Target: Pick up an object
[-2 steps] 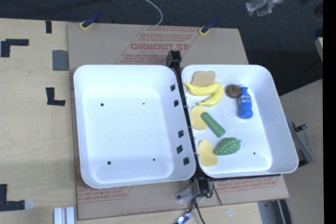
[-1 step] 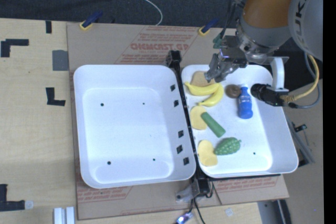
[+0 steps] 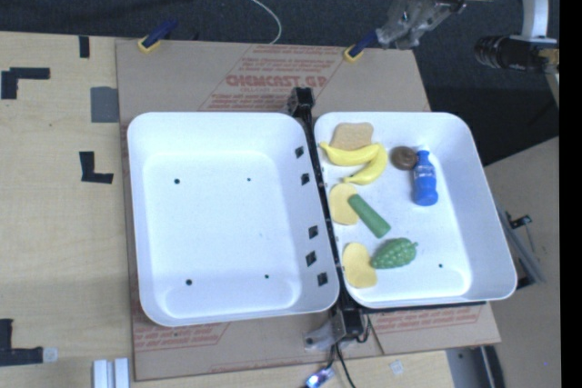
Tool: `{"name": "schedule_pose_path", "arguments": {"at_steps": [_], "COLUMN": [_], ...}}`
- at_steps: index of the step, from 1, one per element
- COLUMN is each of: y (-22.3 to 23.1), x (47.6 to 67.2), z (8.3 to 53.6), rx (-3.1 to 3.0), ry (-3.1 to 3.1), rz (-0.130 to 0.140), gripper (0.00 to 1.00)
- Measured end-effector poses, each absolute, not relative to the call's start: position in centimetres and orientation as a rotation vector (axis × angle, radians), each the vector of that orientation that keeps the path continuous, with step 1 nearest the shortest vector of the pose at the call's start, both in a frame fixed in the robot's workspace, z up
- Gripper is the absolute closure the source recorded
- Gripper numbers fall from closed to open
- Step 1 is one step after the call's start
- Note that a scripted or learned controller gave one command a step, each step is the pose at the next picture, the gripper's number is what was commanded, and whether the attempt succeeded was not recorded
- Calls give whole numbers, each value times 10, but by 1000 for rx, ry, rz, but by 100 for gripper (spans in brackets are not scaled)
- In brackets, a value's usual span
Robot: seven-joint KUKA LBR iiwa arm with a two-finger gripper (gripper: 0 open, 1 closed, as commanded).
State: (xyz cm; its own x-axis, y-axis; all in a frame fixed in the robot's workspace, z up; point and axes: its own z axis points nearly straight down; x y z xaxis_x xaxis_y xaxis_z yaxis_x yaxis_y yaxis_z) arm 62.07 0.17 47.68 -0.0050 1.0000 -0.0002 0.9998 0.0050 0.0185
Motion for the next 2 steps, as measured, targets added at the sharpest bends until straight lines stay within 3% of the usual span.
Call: {"name": "schedule_pose_path", "arguments": {"at_steps": [1, 2], "y": [10, 95], "x": [659, 628], "z": [539, 308], "rx": [2213, 2224], "ry": [2219, 2238], "rz": [7, -23], "gripper": [100, 100]}}
